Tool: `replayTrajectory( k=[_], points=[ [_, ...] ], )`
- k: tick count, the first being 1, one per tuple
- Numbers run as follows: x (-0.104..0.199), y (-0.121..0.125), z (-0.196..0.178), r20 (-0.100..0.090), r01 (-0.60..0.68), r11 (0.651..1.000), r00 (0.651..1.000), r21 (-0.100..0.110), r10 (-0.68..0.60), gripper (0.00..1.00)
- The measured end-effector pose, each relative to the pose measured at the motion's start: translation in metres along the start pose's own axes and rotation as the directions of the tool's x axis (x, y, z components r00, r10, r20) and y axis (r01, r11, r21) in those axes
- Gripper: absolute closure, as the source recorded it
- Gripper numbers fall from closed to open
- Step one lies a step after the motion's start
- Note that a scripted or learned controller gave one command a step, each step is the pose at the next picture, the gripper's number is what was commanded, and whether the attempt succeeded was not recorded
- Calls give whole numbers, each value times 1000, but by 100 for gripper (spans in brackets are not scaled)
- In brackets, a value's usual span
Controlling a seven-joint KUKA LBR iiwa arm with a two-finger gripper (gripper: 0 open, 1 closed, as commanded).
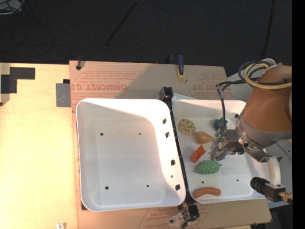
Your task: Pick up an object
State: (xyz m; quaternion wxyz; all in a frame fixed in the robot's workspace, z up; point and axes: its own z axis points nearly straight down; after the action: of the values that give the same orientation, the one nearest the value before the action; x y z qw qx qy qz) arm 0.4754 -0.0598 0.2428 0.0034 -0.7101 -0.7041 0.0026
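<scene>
End effector [220, 149] down in right white plastic bin [238, 187], just above bumpy green toy [208, 167]. Can't tell if fingers are open or closed, too dark. Around green toy: orange-red wedge [198, 153] left, tan pear-shaped piece [204, 137] above, spotted cookie [186, 126] further up-left, red sausage [207, 192] below.

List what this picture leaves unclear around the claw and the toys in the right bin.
- Claw: too small and dark in the camera view to tell whether it is open or shut, or whether it touches the green toy below it.
- Teal object: partly hidden behind the hanging cable; its shape is unclear.
- Right bin: its right side is covered by the arm's orange band.
</scene>
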Motion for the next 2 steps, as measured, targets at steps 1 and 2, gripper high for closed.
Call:
replayTrajectory(
  k=[1, 2],
  points=[
    [-1, 0, -9, 0, -4, 1000, 1000, 1, 4, 100],
    [-2, 0, -19, 0, -7, 1000, 1000, 3, 7, 100]
  ],
)
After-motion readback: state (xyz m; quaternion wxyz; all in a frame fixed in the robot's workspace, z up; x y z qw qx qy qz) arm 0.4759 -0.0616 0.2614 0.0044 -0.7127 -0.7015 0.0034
